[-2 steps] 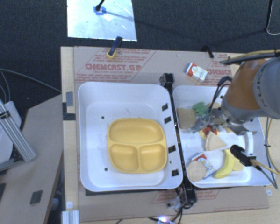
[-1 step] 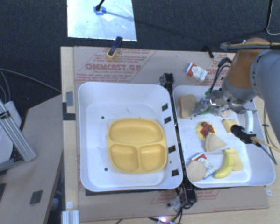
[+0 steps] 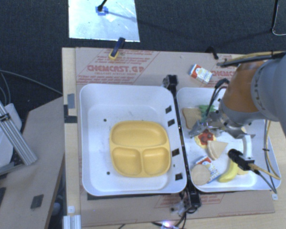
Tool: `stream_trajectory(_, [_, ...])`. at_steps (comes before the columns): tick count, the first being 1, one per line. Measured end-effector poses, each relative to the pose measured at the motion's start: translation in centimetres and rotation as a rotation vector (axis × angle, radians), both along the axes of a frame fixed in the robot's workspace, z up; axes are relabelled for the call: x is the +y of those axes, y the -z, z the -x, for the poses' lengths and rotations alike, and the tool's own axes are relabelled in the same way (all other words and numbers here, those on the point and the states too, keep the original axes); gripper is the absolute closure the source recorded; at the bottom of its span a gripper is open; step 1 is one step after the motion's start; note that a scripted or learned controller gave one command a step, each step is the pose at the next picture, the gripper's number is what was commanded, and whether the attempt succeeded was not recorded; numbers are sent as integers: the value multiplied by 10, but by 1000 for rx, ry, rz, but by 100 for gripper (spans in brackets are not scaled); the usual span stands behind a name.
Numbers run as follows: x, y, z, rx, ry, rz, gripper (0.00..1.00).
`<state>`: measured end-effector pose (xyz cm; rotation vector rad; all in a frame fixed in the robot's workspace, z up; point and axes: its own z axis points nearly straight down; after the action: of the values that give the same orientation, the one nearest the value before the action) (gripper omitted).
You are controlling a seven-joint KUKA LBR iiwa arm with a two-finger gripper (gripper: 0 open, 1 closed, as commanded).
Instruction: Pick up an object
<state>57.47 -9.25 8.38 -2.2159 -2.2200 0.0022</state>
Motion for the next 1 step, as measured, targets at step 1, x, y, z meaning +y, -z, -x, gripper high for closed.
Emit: stream_trajectory(1, [-2,-14,-5,-14,0,3,100])
